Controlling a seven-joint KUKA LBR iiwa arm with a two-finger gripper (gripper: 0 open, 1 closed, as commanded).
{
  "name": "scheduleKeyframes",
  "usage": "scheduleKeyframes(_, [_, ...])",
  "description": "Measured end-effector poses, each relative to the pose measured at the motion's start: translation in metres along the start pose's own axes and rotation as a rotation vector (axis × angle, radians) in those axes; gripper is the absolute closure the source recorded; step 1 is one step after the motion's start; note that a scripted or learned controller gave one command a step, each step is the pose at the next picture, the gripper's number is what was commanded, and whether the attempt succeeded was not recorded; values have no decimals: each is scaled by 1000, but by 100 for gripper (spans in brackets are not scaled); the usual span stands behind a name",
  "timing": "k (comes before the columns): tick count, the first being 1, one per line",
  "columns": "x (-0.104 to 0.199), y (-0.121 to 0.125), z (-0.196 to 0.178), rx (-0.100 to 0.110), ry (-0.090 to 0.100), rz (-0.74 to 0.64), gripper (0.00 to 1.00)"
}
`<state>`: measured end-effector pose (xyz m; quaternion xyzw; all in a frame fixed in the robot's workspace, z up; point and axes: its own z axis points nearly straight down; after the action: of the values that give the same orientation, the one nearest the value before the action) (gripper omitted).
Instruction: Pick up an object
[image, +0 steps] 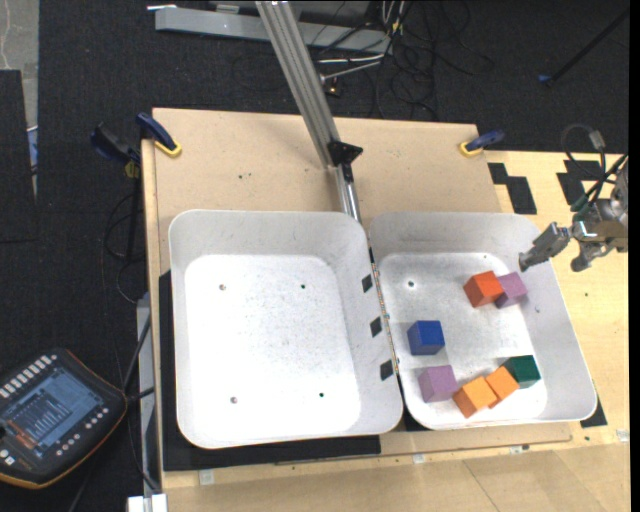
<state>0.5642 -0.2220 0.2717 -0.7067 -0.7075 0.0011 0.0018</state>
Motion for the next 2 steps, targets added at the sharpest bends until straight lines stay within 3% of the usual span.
scheduleKeyframes(1, [0, 1, -3, -4, -2, -2, 0])
scheduleKeyframes(2, [2, -1, 41, 0, 0, 1, 0])
